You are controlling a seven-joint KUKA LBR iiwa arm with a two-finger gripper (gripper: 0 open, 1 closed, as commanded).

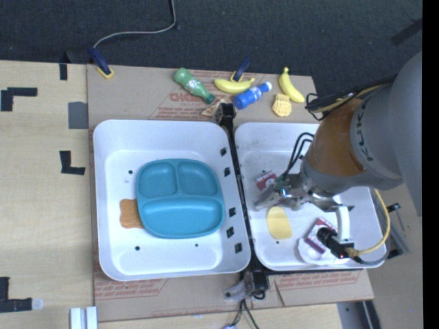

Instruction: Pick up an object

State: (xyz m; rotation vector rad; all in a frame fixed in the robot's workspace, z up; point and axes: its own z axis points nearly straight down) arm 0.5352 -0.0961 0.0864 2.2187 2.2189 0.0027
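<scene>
Camera view: gripper (269, 196) low in right bin (357, 264), metal fingers (263, 199) spread and empty, between red packet (265, 180) and yellow piece (278, 222). Advice: centre over one object, descend fully, then close.

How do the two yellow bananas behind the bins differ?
The left yellow toy banana lies nearly crosswise, curved like a smile; the right yellow toy banana lies at a slant, its tip pointing away from the bins. The left one is beside a blue bottle, the right one beside a yellow corn piece. Both rest on the cardboard.
</scene>
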